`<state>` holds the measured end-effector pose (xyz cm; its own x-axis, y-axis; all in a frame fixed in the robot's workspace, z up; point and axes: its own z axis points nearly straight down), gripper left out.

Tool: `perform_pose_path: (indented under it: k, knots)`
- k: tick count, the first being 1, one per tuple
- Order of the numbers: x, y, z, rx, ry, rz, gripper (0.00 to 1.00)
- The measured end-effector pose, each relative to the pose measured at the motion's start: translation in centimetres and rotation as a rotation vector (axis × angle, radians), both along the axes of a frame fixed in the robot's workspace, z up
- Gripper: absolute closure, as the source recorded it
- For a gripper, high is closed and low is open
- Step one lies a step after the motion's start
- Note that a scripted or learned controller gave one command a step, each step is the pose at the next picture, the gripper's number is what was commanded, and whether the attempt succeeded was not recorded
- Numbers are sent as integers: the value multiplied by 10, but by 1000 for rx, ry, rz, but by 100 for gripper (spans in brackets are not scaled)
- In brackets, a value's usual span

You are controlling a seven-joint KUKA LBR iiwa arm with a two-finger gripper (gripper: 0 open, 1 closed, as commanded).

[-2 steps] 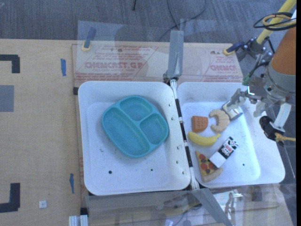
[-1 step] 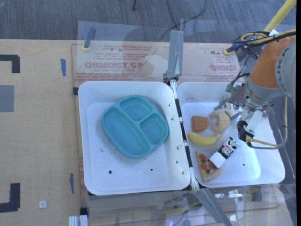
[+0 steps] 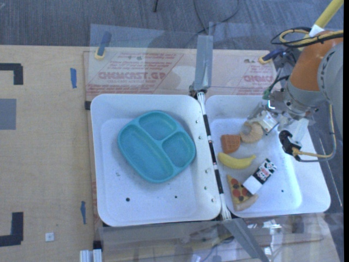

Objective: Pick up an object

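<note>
Landmark: we took the banana [image 3: 236, 159], lying near the middle of the right bin [image 3: 313, 198], as our reference for every place below.
Arm: we saw the grey arm with its orange band reaching in from the right, well above and to the right of the banana.
Gripper: the gripper [image 3: 265, 122] sat up and right of the banana, right over a round tan piece; whether it was released or clenched, we could not tell.
Task's thing: the tan, bun-like piece [image 3: 252, 131] lay just above and slightly right of the banana, touching or nearly touching the gripper's tip.
How it would handle: we judged it a light toy food, probably hard and smooth, so likely to slip or roll; a hold across its widest middle seemed safest.
Waffle [image 3: 230, 143]: a reddish square just above the banana, beside the tan piece on its left.
Carton [image 3: 260, 176]: a small black-and-white box just below and right of the banana.
Pizza slice [image 3: 240, 192]: below the banana, near the bin's front wall.
Blue plate [image 3: 156, 145]: a divided dish well to the left of the banana, in the left bin [image 3: 109, 195].
</note>
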<state>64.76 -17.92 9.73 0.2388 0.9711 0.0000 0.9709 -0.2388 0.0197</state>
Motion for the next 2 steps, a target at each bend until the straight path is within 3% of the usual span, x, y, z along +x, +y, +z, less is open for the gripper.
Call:
perform_pose_path:
  k: [1, 2]
  knots:
    - [1, 0, 12, -1, -1, 2, 100]
    - [-4, 39, 106, 4, 18, -59, 100]
